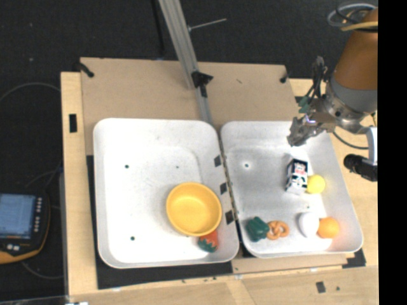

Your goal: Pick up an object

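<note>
My gripper (299,136) hangs over the back right part of the right bin (254,151), above and apart from the objects. Just in front of it lies a small black-and-white carton (296,175) with a yellow ball (315,183) touching its right side. Along the bin's front edge sit a dark green toy (256,228), a brown pretzel (277,229), a white object (308,224) and an orange ball (328,227). Nothing shows between the fingers.
The left bin (140,170) holds a yellow bowl (193,208) near its front right corner, with a red and green object (208,241) partly tucked under it. A grey metal pole (184,49) slants up from between the bins. A handheld pendant (21,224) lies at far left.
</note>
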